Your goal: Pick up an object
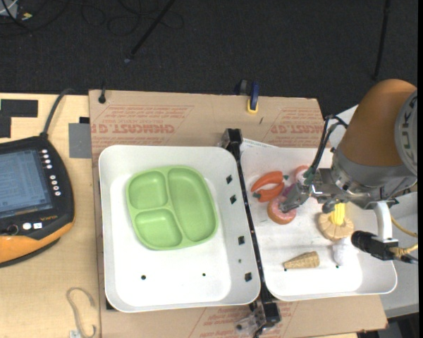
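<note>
Divided tray (172,208) sitting in the left bin (120,259), cone (301,261) lying near the right bin's (370,284) front, pendant (25,199) resting on the bench (81,270) further left.

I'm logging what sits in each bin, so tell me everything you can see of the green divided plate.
The green divided plate is a light green, smooth, plastic-looking tray with rounded corners and three compartments: one long one on its right side, two smaller ones on its left. All three look bare. It lies flat, turned slightly askew, in the upper middle of the left white bin, resting on the bin's floor and clear of its walls.
</note>
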Robot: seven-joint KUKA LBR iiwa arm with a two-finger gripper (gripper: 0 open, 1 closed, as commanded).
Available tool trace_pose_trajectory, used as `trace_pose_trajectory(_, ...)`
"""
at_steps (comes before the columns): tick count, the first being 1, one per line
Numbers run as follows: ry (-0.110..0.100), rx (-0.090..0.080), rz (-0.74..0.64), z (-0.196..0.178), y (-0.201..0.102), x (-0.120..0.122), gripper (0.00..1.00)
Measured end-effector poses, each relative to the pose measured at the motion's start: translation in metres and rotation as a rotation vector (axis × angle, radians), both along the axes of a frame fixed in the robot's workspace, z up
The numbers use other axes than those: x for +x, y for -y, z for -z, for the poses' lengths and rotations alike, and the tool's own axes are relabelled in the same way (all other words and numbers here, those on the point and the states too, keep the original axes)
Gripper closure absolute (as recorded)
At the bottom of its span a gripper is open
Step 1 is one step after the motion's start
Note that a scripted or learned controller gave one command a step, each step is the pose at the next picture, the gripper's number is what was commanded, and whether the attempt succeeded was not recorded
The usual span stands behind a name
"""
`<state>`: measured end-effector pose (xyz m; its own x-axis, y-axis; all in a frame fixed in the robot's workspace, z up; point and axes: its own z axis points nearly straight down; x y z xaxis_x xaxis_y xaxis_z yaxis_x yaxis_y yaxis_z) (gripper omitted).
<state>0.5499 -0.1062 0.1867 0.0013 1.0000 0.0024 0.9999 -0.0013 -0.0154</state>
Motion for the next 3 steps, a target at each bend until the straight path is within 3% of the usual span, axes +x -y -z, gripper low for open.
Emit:
trace_pose_trajectory(1,0.014,-0.002,-0.002,-0.007,0.000,0.003,0.00)
trace_pose_trajectory(2,0.008,-0.001,-0.002,0.046,0.009,-0.001,0.00)
trace_pose_trajectory(3,0.015,-0.002,0.000,0.097,0.008,0.000,0.00)
